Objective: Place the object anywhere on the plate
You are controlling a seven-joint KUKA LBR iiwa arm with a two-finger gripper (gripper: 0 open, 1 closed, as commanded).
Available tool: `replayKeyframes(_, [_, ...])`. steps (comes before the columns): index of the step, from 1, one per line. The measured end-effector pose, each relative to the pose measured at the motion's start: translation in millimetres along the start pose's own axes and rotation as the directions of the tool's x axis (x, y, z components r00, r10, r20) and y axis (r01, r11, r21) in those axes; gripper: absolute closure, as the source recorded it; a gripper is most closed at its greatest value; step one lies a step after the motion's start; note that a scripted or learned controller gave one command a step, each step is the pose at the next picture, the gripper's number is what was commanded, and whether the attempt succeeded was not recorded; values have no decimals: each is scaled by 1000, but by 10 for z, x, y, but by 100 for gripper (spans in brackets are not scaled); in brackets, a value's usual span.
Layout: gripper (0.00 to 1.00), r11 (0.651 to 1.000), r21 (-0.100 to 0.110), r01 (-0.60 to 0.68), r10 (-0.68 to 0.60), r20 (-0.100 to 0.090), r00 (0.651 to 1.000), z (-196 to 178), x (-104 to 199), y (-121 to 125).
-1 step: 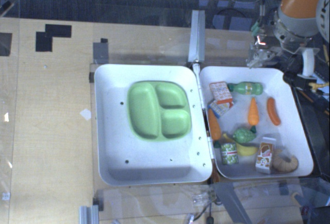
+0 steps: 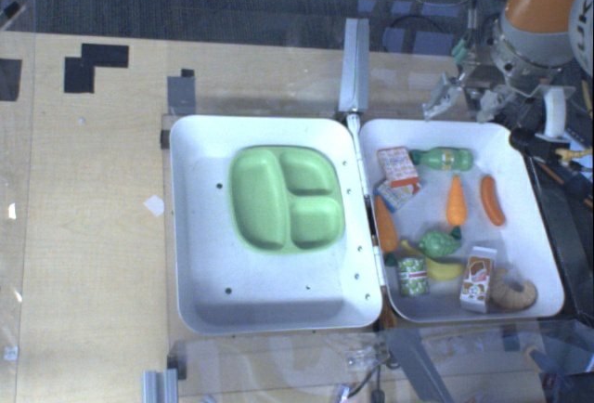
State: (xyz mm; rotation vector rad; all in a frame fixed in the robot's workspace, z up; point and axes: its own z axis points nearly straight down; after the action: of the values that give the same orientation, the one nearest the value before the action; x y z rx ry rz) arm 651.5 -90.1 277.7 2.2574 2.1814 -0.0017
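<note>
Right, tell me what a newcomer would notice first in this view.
Probably the green plate with its compartments, lying alone in the left bin. Next, the clutter of toy food in the right bin, including an orange carrot and a green bottle. The claw hangs above that bin's far edge.

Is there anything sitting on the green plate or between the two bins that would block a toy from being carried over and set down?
Nothing visible lies on the green plate. Between it and the toys, such as the carrot, stand only the bins' low adjoining rims. The pincer hovers above the right bin's far edge.
</note>
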Motion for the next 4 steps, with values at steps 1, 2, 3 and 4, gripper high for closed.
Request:
replayKeyframes(1, [100, 1000, -1, 8, -8, 2, 1000, -85, 11, 21])
replayKeyframes(2, [100, 1000, 3, 0, 0, -3, 1000, 883, 1000, 144])
replayKeyframes(3, [100, 998, 0, 55, -55, -2, 998, 947, 440, -309])
replayKeyframes(4, [100, 991, 1, 135, -135, -3, 991, 951, 1134, -740])
